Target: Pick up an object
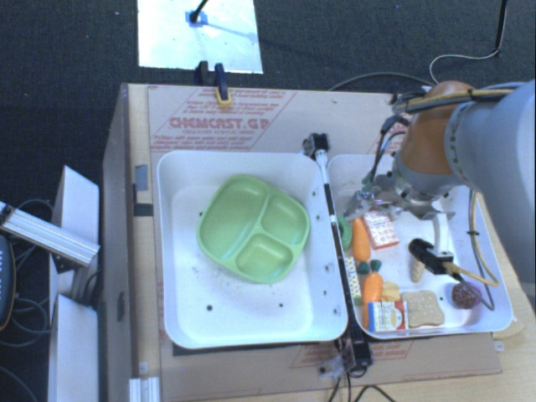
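Note:
The right bin (494, 308) holds several toy foods. An orange carrot (360, 239) lies near its left wall, and a second carrot (373, 287) lies below it. A red and white packet (383, 230) sits beside the upper carrot. At the front are a bread slice (423, 308), a small red, white and blue box (383, 315) and a dark round piece (463, 294). My gripper (367, 198) hangs low over the bin's upper left part, just above the upper carrot and the packet. I see nothing between its fingers.
The left bin (180, 308) holds a green divided plate (254, 229), tilted slightly. A black rail (333, 224) runs between the two bins. A small beige piece (417, 270) and a yellow bit (391, 291) lie mid-bin on the right. The grey arm (494, 141) covers the right bin's far corner.

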`<state>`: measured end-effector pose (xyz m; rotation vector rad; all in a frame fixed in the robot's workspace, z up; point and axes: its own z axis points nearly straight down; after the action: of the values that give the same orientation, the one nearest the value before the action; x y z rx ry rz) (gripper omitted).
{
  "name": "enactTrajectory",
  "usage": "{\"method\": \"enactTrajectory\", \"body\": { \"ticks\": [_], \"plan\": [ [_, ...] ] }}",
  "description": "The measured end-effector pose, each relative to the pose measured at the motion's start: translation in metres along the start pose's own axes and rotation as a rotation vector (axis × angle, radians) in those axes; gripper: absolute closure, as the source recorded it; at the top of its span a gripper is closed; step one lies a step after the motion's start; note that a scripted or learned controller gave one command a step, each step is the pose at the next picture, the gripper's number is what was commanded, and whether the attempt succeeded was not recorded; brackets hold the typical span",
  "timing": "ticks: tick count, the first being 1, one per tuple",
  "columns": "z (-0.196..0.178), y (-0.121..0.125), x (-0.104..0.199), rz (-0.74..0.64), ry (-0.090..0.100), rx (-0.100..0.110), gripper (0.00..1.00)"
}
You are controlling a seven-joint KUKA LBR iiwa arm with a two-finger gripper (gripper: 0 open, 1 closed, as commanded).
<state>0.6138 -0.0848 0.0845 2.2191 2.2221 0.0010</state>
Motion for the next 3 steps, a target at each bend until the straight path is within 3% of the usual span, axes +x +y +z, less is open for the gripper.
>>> {"method": "enactTrajectory", "body": {
  "ticks": [1,2,3],
  "plan": [
    [-0.012,0.002,0.0,-0.001,0.0,-0.004,1.0],
    [-0.158,-0.03,0.032,-0.003,0.0,-0.005,1.0],
    [-0.017,-0.015,-0.015,0.001,-0.001,0.0,1.0]
  ]
}}
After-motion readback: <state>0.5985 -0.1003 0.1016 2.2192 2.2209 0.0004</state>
